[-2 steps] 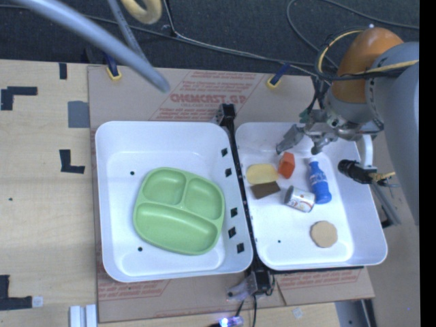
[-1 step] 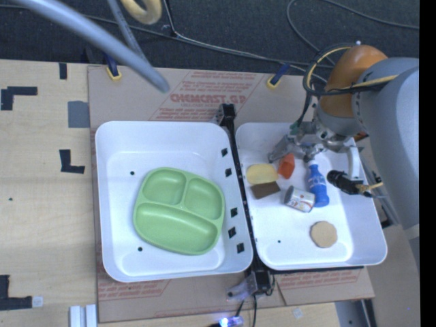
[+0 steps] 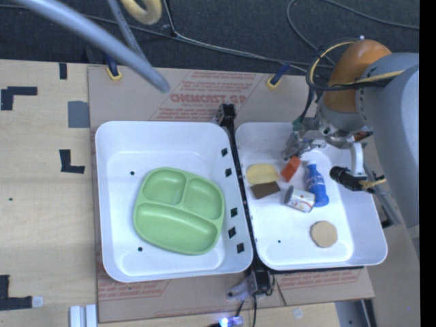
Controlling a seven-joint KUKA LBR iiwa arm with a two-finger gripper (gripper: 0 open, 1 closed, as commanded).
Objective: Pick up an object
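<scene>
**Grip notes for the small stuff in the right bin**

Clutter sits bunched in the far-middle part of the right bin (image 3: 354, 247), and the gripper (image 3: 300, 144) hangs right over its far edge, just above a small orange-red block (image 3: 291, 168). Whether it's spread or pinched can't be told from this angle, and nothing visibly sits in it.

The orange-red block looks like the likeliest target: small, probably light and rigid, tilted against its neighbours. A pinch across its narrow sides seems the safest bet. Just right of it lies a blue bottle (image 3: 316, 183) on its side, smooth plastic, likely slippery and prone to rolling. To the left, a yellow sponge with a brown pad (image 3: 263, 180) looks soft and squashy, easy to grab. A little grey-and-white piece (image 3: 299, 199) touches the bottle's near end. Nearer, well apart, there's a flat tan round disc (image 3: 324, 234), tough to get under.

The left bin (image 3: 109, 142) holds a green divided plate (image 3: 180, 210), glossy and shallow.
</scene>
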